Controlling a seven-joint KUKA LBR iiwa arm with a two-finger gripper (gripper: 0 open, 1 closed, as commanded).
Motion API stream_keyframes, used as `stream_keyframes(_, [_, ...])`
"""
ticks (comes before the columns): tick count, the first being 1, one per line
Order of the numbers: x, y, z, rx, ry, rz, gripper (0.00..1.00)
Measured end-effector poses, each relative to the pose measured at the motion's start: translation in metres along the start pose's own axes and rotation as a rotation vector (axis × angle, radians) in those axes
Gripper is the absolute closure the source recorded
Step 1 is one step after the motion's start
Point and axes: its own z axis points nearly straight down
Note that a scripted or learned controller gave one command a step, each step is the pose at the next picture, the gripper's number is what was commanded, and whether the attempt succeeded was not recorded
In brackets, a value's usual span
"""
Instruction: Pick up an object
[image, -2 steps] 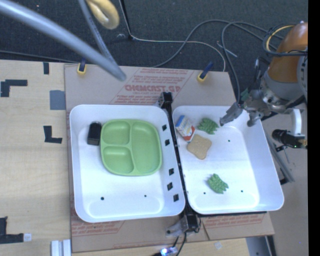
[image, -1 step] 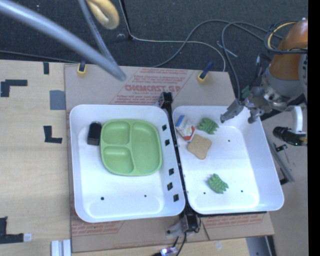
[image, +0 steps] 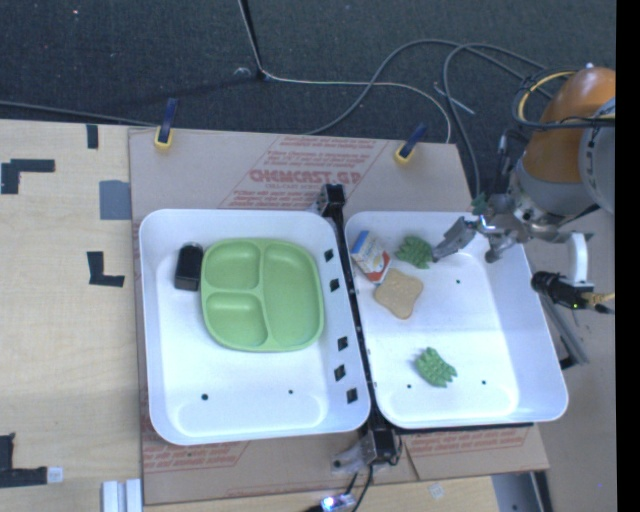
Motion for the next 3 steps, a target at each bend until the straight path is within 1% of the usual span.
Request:
stream_keyframes(1, [0.009,0.004,0.057,-0.001,0.000,-0.001,0.00])
stream_keyframes(2, [0.009,0.005,0.095,-0.004,-0.001,-0.001,0.00])
stream_keyframes(3, [0.011,0.007,0.080,-0.011,0.002,-0.002,1.00])
